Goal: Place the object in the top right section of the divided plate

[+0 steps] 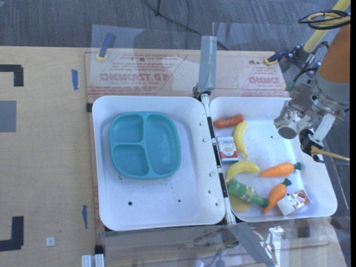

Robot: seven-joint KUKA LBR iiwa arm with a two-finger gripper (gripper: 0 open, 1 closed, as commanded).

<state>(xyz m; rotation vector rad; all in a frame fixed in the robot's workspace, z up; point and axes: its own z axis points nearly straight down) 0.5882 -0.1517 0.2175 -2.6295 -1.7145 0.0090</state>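
A teal divided plate [145,146] lies in the left bin [111,204] with nothing in its three sections. The right bin [322,182] holds several toy foods: a red-orange sausage [228,121], two yellow bananas [241,138] [242,168], two carrots [280,169] [275,197], a green bottle [246,193], a small red and white carton [226,148] and a white box [293,202]. My gripper [300,129] hovers over the right bin's upper right part, above and right of the carrots. Nothing shows between its fingers.
A grey divider [208,65] runs between the two bins at the back. Cables and a yellow hose [320,35] hang beside the arm at the upper right. Wooden bench top [44,149] spreads to the left of the bins.
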